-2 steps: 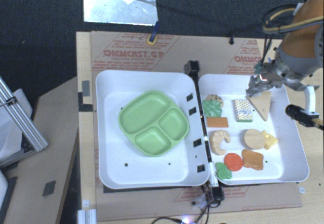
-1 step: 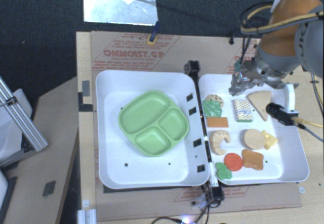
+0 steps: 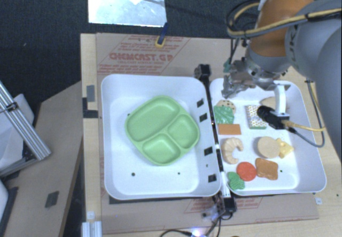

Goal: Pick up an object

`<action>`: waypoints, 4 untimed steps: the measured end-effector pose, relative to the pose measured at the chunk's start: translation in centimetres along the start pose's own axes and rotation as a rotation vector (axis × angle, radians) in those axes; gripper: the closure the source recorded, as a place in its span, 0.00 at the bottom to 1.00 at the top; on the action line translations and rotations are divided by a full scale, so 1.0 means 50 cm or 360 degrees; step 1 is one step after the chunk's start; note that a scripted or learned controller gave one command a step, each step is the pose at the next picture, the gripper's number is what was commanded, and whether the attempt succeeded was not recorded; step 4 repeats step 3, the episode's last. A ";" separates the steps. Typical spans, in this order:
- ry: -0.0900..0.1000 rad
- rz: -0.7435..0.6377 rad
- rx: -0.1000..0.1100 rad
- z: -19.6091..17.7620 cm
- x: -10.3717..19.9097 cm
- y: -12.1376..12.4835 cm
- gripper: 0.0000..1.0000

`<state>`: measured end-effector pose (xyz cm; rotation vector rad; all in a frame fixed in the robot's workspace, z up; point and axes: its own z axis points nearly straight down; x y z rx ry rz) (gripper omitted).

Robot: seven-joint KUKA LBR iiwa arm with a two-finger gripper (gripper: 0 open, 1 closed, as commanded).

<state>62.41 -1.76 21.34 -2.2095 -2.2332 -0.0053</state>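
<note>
Cookie (image 3: 225, 105), a small speckled piece, lies just below the gripper (image 3: 234, 87) in the right bin (image 3: 310, 123), with a green piece (image 3: 224, 115) touching its lower edge and an orange slab (image 3: 230, 129) further down. The step looks like the approach before a grasp; nothing sits between the gripper's tips, and whether it is released or clenched cannot be told. Next comes a short descent onto 1 item.
</note>
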 end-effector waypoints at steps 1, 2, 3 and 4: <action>0.0000 0.0000 -0.0003 0.000 0.107 0.044 1.00; -0.0003 0.0007 0.0000 -0.005 0.109 0.041 1.00; -0.0003 0.0006 -0.0001 -0.007 0.120 0.060 1.00; -0.0003 0.0006 -0.0001 -0.007 0.120 0.060 1.00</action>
